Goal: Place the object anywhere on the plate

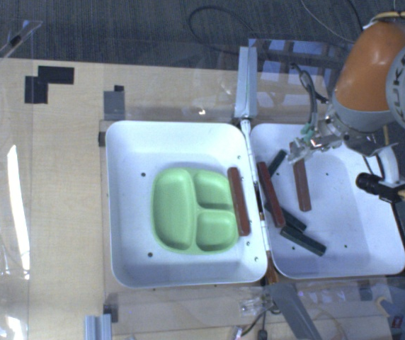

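while the arm (379, 69) reaches in over the right bin (372, 261), the fingers (306, 149) sit low near that bin's upper left part; can't tell if they are open or closed, too small and cluttered there. a brown stick (302, 185) lies just below the fingers, its top end right at them, but whether it is gripped or only touched can't be told. left of the fingers and lower, a second brown stick (270, 193) lies slanted along the right bin's left wall. a short dark piece (276, 162) sits just left of the fingers. two dark bars (301, 238) lie well below the fingers, near the bin middle. far left of the fingers, the left bin (132, 261) holds a green plate (192, 210) with three compartments. a third brown stick (237, 200) rests along the plate's right edge, the side nearest the fingers, upright in the view, touching the rim; can't tell if it lies on the plate or just beside it. both bins sit on the wooden bench (47, 211).
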Robot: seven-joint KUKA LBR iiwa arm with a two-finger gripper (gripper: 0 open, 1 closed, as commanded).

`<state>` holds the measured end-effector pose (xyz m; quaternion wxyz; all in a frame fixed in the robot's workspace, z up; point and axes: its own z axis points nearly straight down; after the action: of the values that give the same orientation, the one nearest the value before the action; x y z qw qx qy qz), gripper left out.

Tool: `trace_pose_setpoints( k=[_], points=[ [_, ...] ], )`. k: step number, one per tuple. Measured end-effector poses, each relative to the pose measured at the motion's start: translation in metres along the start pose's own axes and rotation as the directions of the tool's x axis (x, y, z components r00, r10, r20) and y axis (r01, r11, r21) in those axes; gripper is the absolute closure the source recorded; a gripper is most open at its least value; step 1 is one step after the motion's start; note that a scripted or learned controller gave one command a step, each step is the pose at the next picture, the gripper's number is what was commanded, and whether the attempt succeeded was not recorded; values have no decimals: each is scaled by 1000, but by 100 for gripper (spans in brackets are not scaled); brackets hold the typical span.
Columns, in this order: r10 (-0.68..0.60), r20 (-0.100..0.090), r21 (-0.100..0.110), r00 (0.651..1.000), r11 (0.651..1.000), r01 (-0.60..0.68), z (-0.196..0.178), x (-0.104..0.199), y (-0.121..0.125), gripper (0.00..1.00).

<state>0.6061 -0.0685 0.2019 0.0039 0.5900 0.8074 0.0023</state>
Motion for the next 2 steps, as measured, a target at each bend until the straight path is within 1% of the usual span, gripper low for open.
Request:
trace_pose_setpoints(
  k=[1,2],
  points=[
    [-93,-2,2,996,996,93,-4,68,-5,100],
    [-330,-2,-2,944,944,330,-21,123,58,100]
  ],
)
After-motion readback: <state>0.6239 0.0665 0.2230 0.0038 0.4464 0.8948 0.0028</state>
